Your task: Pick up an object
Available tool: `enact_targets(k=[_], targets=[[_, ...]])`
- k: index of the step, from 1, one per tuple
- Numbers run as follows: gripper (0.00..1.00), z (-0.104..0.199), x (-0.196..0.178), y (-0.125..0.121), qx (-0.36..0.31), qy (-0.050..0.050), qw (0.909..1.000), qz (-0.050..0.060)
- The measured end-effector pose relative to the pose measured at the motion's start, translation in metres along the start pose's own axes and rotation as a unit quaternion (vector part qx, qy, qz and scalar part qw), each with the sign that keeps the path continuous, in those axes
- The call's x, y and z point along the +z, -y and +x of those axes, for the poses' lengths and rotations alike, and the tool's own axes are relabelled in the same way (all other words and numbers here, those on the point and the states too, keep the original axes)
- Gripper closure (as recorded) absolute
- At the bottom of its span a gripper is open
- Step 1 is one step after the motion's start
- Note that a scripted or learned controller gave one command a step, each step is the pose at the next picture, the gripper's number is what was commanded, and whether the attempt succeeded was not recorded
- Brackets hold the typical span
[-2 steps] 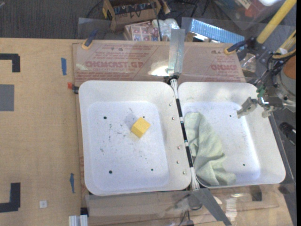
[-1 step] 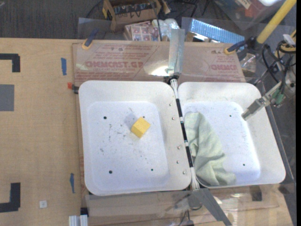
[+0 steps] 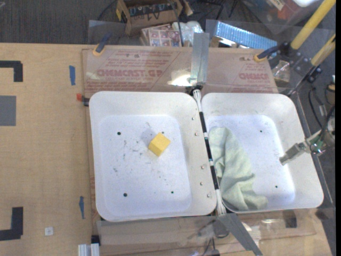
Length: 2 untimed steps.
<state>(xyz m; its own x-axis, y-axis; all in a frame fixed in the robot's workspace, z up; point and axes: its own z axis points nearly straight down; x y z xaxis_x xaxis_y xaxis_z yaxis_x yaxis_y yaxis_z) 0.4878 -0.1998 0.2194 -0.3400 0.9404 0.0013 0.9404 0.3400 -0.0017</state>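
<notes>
Two white bins sit side by side on the table: the left bin (image 3: 106,116) at frame centre-left, the right bin (image 3: 277,111) at centre-right. One yellow block (image 3: 159,144) lies in the left bin. One pale cloth (image 3: 234,169) lies in the right bin. One tool (image 3: 293,153) shows at the right edge.

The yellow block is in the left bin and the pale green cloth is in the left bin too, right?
Not quite. The camera view shows the yellow block in the left bin, but the pale green cloth lies in the right bin, bunched against its left wall.
</notes>
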Motion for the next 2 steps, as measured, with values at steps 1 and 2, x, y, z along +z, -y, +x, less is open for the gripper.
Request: enact_targets(k=[1, 2], targets=[[0.0, 0.0508, 0.1311, -0.0134, 0.022, 0.004, 0.9997, -0.005], [1.0, 0.0502, 0.1227, -0.015, 0.023, 0.004, 0.9997, -0.007]])
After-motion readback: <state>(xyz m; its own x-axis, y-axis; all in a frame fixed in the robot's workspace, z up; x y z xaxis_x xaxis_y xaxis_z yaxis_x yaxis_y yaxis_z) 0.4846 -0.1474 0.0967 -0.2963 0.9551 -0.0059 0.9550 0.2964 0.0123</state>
